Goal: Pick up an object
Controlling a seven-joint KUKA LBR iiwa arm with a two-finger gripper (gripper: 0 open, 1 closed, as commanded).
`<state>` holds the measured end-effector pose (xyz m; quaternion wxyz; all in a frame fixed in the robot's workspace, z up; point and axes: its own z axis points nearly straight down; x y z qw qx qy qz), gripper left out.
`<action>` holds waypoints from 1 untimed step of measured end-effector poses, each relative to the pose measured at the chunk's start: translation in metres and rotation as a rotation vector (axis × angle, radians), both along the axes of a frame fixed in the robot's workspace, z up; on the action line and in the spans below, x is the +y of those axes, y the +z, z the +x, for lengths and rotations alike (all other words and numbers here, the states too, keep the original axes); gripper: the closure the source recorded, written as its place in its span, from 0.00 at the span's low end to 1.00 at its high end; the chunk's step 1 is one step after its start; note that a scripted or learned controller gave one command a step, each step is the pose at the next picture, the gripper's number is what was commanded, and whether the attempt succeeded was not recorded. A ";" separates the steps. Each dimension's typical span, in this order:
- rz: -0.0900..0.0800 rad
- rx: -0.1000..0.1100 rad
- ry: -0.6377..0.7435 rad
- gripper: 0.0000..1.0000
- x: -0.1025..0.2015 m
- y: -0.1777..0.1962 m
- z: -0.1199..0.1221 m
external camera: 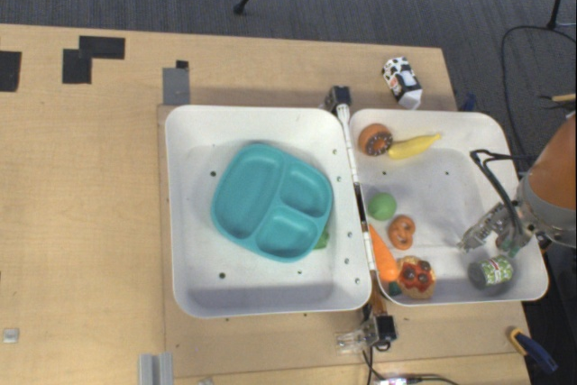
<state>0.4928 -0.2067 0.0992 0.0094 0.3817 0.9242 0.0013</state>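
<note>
Hovering in the right bin point(451, 160), the claw point(491, 233) sits just above a small can point(491, 270); finger state cannot be determined. Can judged light, rigid, slippery; grip across its round sides.

The arm point(554, 185) is cut off by the edge at 3 o'clock. A green thing point(322, 239) is mostly hidden under the tray point(272, 201), at its 4 o'clock. The claw point(491, 234) is too blurred to be read.
</note>
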 end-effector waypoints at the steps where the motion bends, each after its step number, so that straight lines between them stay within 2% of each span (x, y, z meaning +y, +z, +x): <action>1: 0.009 0.014 -0.385 1.00 0.043 0.045 0.028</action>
